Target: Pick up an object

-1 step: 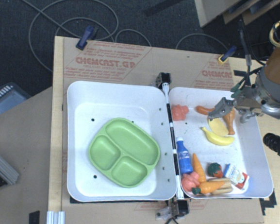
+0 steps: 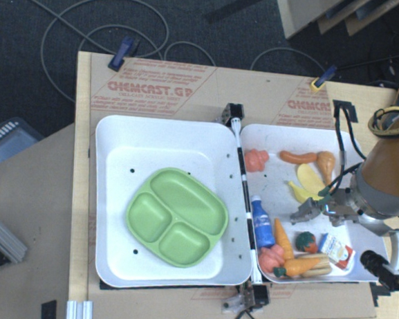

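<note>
My gripper [image 2: 317,215] hangs over the middle of the right bin [image 2: 274,137], open, with nothing between its fingers. Just below it lies a small green and red toy [image 2: 307,240], with a white packet [image 2: 335,250] to its right. A yellow banana [image 2: 306,185] lies just above the gripper. A blue bottle [image 2: 262,223] and a carrot [image 2: 283,238] rest to its left. At the bin's front lie a pink toy [image 2: 268,257] and a hot dog [image 2: 306,266]. Near the back sit a pink piece [image 2: 256,160] and an orange sausage [image 2: 299,157].
The left bin [image 2: 118,141] holds a green divided plate [image 2: 176,217]. A black clamp [image 2: 233,113] sits where the two bins meet. The arm's orange band [image 2: 392,165] and black cables [image 2: 342,133] stand over the right bin's right side.
</note>
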Robot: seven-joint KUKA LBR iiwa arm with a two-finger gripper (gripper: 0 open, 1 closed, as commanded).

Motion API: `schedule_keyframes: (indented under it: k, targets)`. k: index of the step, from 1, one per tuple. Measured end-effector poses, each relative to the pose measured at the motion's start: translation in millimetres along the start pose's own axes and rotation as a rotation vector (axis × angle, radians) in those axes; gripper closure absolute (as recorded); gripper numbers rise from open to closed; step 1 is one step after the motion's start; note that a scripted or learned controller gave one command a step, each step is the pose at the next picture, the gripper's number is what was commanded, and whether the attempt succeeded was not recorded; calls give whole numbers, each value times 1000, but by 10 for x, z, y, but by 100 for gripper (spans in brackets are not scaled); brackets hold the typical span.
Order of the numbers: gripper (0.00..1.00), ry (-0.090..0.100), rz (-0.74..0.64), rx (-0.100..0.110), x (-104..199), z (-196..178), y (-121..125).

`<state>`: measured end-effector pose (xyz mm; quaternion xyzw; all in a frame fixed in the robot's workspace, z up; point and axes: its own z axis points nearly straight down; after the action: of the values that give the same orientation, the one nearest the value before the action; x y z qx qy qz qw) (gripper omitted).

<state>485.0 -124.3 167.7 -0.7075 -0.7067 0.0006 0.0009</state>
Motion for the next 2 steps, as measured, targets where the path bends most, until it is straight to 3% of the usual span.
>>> schedule_keyframes:
  k: [1,2]
  targets:
    - [0,-9,5,-12,232,699,-32]
    - [100,-6,3,-9,254,620,-39]
